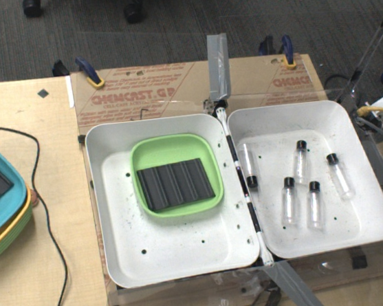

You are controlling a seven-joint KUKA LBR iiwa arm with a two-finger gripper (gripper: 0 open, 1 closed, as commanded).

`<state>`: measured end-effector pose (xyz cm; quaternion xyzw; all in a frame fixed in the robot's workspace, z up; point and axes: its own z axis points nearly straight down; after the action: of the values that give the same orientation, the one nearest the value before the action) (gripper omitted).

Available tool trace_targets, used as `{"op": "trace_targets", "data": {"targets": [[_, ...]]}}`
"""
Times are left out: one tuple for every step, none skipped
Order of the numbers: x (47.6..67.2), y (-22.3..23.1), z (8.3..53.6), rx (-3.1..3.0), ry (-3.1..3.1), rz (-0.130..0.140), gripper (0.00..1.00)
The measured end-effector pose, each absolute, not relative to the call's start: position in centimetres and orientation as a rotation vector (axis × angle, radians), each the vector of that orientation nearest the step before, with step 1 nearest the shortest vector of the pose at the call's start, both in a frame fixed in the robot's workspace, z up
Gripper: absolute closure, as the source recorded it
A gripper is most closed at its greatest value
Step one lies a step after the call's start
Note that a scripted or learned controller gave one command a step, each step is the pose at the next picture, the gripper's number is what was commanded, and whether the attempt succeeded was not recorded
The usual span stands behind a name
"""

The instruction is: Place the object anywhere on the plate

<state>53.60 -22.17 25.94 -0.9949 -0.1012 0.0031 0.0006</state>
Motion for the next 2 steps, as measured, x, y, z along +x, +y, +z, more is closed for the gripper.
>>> {"op": "trace_targets", "data": {"targets": [[52.3, -21.9, 25.7, -3.125, -0.313, 0.009, 0.00], [51.1, -22.2, 26.0, -3.125, -0.310, 0.009, 0.00]]}}
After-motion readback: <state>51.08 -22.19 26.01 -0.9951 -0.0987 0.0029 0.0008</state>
